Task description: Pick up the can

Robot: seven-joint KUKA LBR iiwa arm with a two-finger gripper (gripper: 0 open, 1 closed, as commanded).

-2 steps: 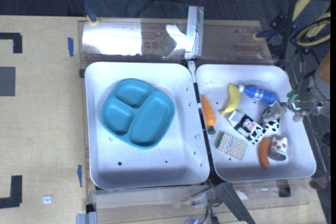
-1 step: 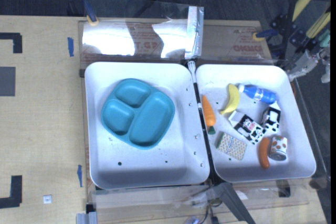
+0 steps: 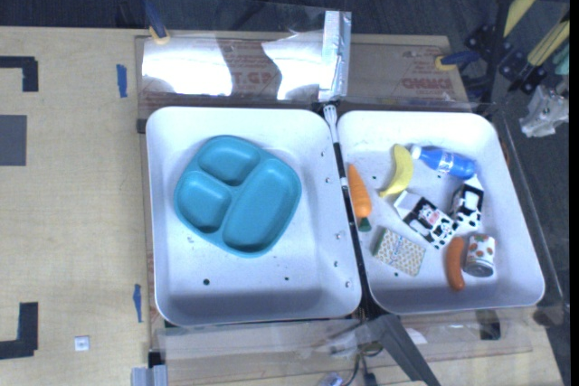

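The can (image 3: 479,254) is small, with a white and red printed label. It lies on its side near the front right corner of the right bin (image 3: 516,289). An orange sausage-shaped toy (image 3: 454,265) rests against the can's left side. A black-and-white spotted toy (image 3: 467,203) sits just behind the can.
The right bin also holds a banana (image 3: 396,172), a blue bottle (image 3: 443,162), a carrot (image 3: 360,197) along the left wall, a black-and-white box (image 3: 423,216) and a speckled pad (image 3: 400,250). A blue divided plate (image 3: 237,194) lies in the left bin (image 3: 181,285).
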